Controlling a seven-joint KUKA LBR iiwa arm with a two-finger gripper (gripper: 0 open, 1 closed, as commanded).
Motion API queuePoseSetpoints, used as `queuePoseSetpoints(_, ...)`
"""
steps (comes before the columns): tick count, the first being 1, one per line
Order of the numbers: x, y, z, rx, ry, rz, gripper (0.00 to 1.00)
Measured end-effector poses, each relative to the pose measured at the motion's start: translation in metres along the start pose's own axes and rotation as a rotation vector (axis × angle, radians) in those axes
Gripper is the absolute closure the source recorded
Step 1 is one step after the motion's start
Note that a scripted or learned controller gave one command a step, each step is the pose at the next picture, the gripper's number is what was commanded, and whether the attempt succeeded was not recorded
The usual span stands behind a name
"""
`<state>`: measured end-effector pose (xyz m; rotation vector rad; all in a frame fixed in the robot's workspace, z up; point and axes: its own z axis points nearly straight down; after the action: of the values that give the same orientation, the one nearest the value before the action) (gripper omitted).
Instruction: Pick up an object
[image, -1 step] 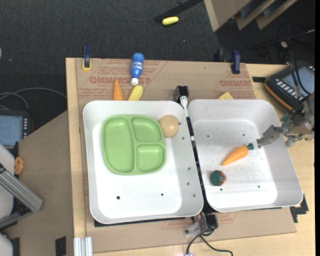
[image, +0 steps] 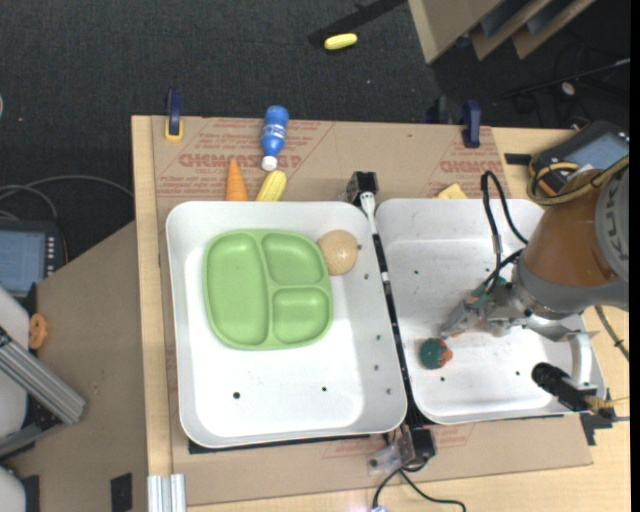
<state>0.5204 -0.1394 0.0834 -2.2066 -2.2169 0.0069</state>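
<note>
Small green-and-red object (image: 434, 353) lies in the right bin (image: 520, 398), near its left wall. Left bin (image: 260, 400) holds a green divided plate (image: 268, 288) and a tan ball (image: 339, 250) touching it. The arm reaches in from the right; its gripper (image: 470, 312) hovers just beside the object.

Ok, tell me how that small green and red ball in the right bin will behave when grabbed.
The small green and red ball looks round, so it will probably roll if nudged. It sits on the flat floor of the right bin, likely light, and may squirt sideways.
</note>
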Motion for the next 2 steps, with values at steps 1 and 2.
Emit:
queuePoseSetpoints(1,0.050,-0.012,0.000,-0.008,-0.003,0.001,0.00)
queuePoseSetpoints(2,0.046,-0.011,-0.011,-0.013,-0.007,0.006,1.00)
